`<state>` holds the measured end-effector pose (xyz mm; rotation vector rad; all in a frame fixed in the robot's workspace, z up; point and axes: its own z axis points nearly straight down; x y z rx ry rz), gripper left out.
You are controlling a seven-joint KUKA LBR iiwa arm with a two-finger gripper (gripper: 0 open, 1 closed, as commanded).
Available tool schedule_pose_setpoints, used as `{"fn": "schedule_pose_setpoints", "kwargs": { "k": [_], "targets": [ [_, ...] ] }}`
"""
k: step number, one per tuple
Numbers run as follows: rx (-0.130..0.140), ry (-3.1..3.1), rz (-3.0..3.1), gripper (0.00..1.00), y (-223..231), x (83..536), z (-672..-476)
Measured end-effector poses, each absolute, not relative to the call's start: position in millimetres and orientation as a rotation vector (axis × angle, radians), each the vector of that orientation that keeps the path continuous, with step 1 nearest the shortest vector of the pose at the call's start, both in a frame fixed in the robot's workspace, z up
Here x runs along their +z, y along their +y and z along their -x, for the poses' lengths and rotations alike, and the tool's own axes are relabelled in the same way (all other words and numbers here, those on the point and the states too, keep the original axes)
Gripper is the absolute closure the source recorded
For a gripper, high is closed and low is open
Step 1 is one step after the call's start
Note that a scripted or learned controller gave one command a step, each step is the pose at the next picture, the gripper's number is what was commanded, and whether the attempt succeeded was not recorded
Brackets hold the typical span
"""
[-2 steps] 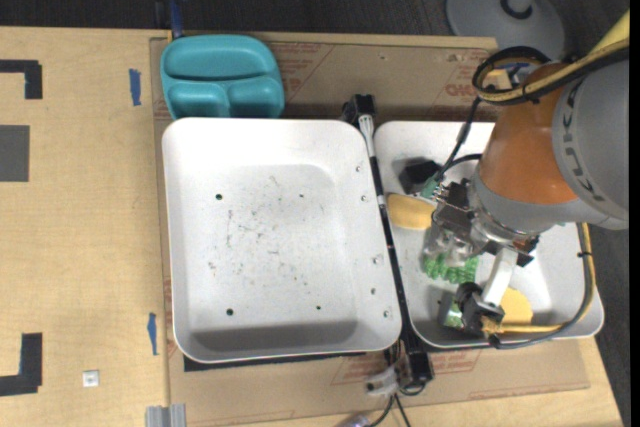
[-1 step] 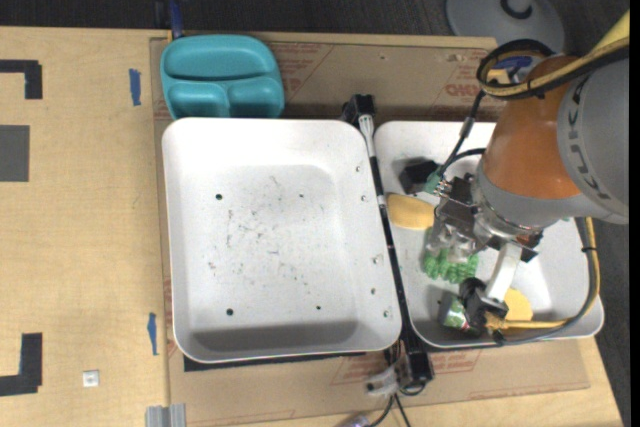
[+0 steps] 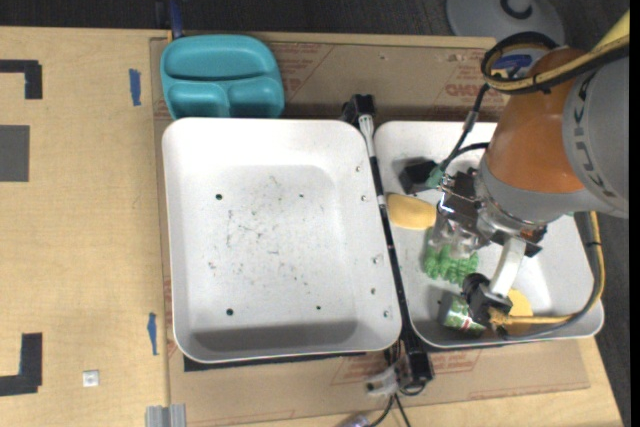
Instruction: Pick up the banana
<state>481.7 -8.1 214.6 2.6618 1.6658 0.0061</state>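
Observation:
The banana (image 3: 410,211) shows as a pale yellow rounded end at the left side of the right bin (image 3: 562,267); the rest of it runs under the gripper and is hidden. My gripper (image 3: 456,227) hangs low over the middle of that bin, just to the right of the banana's visible end and above a green bumpy object (image 3: 446,264). Nothing can be seen held between its fingertips.
A black and green item (image 3: 417,174) lies at the back of the right bin and a green can-like thing (image 3: 459,318) at its front. The left bin (image 3: 200,140) is beside it. A teal divided tray (image 3: 222,76) stands behind the left bin.

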Motion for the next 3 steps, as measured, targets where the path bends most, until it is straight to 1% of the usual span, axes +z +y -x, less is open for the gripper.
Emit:
{"fn": "schedule_pose_setpoints", "kwargs": {
  "k": [1,2,3],
  "targets": [
    [0.006,1.665,-2.662,0.0,-8,215,-481.7],
    [0.0,1.809,-2.567,0.0,-77,408,-479.9],
    [-0.003,2.009,-2.418,0.0,-43,312,-478.8]
  ]
}}
